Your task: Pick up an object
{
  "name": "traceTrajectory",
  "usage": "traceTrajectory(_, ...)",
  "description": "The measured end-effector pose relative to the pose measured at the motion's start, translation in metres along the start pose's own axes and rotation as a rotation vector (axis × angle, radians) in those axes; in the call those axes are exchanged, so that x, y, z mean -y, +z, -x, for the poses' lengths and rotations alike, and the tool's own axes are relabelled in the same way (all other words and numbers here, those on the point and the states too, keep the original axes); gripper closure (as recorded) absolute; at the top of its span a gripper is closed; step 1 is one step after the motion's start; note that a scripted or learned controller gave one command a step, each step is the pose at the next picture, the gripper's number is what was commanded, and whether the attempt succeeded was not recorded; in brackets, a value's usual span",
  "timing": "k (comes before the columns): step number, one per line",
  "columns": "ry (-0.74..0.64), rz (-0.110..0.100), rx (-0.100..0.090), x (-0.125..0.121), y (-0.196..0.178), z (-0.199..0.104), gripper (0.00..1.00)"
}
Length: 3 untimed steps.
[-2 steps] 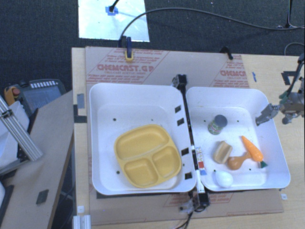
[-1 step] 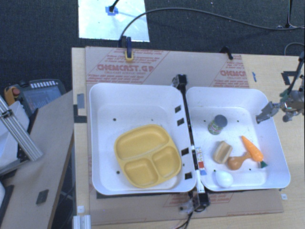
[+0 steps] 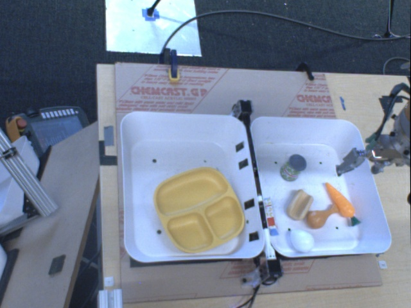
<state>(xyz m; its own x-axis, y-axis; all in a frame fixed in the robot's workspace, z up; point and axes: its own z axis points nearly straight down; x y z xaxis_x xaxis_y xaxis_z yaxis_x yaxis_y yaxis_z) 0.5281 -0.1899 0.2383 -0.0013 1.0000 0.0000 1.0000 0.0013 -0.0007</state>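
Observation:
The right bin (image 3: 321, 136) holds a small grey can (image 3: 293, 167), a tan block (image 3: 299, 204), an orange carrot (image 3: 340, 201), a brown gourd-shaped piece (image 3: 318, 218) and a white egg (image 3: 300, 240). My gripper (image 3: 363, 159) hovers over the bin's right rim, up and to the right of the carrot, apart from every object. I see nothing held in it.
The left bin (image 3: 160, 136) holds a yellow divided plate (image 3: 199, 208). A black divider strip (image 3: 253, 178) runs between the two bins. Cardboard lies under both bins, and cables cross the dark floor behind the bench.

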Motion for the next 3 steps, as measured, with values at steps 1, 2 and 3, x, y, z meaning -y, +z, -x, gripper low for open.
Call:
traceTrajectory(1,0.000,-0.003,-0.001,0.003,0.062,-0.002,0.00)
traceTrajectory(2,0.000,-0.001,-0.001,-0.001,0.106,-0.001,0.00)
traceTrajectory(3,0.000,0.004,0.002,-0.003,0.092,0.000,1.00)
